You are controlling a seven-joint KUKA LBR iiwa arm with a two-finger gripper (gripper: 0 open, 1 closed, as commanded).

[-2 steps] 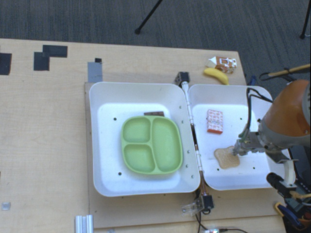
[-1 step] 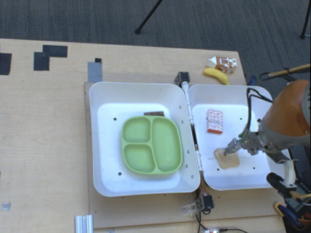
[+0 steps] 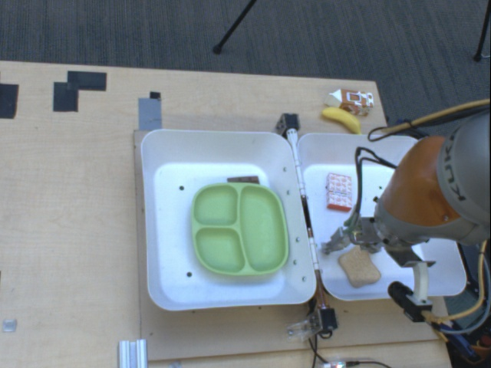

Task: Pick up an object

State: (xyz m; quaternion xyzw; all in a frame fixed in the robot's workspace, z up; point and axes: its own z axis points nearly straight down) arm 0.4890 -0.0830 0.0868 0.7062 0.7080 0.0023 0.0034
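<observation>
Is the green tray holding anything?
Empty. All three compartments of the green tray show bare green; it lies flat in the left bin.

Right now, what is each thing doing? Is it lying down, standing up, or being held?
green plate: lying flat in the left bin, right way up.
dark bar: flat, just behind the plate.
red-and-white packet: lying flat in the right bin.
tan sponge: lying in the right bin, not held.
hand: low over the right bin, beside the sponge.
banana: lying on the bench, outside the bins.
</observation>
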